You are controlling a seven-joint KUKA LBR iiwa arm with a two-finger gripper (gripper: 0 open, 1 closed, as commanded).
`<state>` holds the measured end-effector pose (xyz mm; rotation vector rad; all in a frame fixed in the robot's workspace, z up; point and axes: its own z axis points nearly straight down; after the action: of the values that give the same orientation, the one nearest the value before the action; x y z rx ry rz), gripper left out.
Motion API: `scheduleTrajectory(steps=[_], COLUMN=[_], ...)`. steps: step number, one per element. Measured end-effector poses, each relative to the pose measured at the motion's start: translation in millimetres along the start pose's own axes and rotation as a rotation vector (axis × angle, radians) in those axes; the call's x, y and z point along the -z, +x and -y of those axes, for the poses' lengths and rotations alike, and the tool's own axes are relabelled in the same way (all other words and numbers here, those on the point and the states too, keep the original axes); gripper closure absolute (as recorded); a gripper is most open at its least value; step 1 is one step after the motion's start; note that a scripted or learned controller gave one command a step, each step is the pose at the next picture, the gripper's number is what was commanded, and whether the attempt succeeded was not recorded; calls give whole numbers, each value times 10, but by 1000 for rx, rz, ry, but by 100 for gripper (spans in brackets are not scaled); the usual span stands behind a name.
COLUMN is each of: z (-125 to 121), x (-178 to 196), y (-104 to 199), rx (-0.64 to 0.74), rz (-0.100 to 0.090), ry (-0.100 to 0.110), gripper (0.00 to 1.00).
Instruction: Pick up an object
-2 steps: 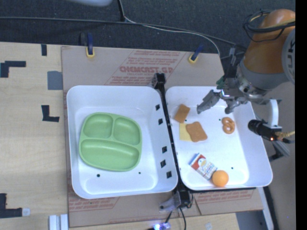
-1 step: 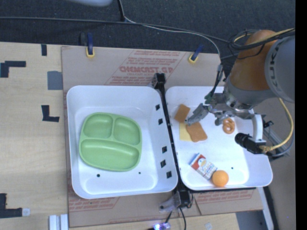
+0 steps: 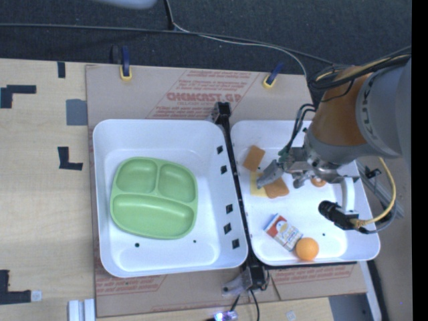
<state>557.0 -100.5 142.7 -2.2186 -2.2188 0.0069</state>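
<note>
Gripper (image 3: 273, 174): low in the right bin (image 3: 348, 246), fingers parted, tips touching the brown block (image 3: 276, 190); nothing held. Second brown block (image 3: 253, 158) just beyond. Small carton (image 3: 283, 232) and orange ball (image 3: 307, 249) near front. Green divided plate (image 3: 154, 197) in left bin (image 3: 114, 136).

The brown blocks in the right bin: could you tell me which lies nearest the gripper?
The lower brown block, right beside the gripper; the other lies farther up.

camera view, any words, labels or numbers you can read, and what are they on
"CHEMCAST GP": red print on the brown board under the bins, repeated in slanted rows; smaller lines beneath are too blurred to read.
Small packet in the right bin: red and white print, too small to read.
</note>
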Motion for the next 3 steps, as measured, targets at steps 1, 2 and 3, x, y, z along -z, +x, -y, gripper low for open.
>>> scheduleTrajectory(steps=[1, 2, 3], z=[4, -5, -11], x=[-529, -394, 21], y=[4, 8, 9], rx=[1, 2, 2], rz=[1, 1, -1], ry=[-3, -6, -7], gripper=[0, 100, 100])
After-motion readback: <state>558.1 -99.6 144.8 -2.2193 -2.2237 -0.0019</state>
